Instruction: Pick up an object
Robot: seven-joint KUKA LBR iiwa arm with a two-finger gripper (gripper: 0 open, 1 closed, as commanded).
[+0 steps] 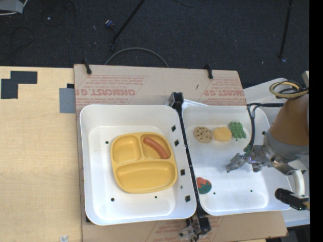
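The left bin (96, 135) carries a yellow divided tray (143, 178), and a sausage (157, 147) lies in its upper right compartment. Over in the right bin (229, 203), a cookie (203, 134), a yellow piece (222, 133) and a green item (237, 130) line up near the far wall, a red-and-green piece (203, 185) by the divider. The gripper (236, 164) hovers mid-bin, fingers parted, nothing between them.

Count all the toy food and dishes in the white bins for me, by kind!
Hot dog: 1
Cookie: 1
Yellow-orange round food: 1
Green leafy food: 1
Red-and-green food: 1
Yellow divided tray: 1
Total: 6
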